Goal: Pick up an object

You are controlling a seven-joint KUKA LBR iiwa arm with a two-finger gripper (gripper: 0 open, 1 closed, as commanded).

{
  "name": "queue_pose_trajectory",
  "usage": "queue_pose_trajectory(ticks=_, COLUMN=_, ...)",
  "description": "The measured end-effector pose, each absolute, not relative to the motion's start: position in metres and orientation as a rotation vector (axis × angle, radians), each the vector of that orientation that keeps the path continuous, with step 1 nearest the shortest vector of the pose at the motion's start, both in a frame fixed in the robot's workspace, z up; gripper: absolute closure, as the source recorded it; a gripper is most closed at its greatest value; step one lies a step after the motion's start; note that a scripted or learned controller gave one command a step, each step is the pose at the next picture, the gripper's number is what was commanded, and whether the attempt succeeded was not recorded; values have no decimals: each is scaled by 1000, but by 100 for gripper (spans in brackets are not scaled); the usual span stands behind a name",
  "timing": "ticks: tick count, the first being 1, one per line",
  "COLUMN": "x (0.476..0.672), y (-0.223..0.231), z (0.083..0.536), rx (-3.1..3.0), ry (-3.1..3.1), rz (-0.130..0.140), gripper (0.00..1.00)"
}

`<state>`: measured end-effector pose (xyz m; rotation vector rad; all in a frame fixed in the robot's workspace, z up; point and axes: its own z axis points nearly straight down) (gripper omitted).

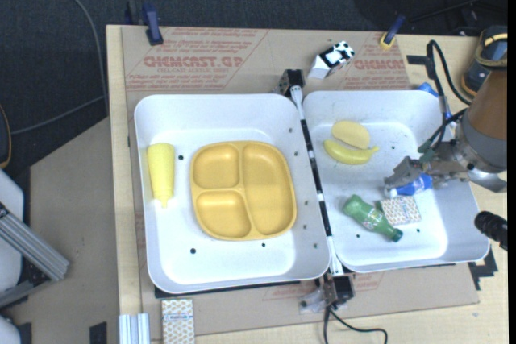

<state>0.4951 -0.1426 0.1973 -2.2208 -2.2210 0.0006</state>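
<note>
Arm reaches in from the right, wrist bent low over the right bin. Claw sits at a small blue object, beside the green bottle; grip state cannot be made out. Banana lies apart.

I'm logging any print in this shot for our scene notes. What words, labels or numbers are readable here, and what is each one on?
"CHEMCAST GP" in red, on the brown board behind the left bin; the smaller red lines around it are too blurred to read.
The same red print repeats on the board behind the right bin, too blurred to read.
Patterned packet in the right bin: no legible text.
Green bottle: no legible label.
</note>
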Motion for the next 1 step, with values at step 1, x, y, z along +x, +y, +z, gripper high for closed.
queue_pose_trajectory(ticks=1, x=502, y=-97, z=84, rx=-2221, ry=-2222, rz=0, gripper=0)
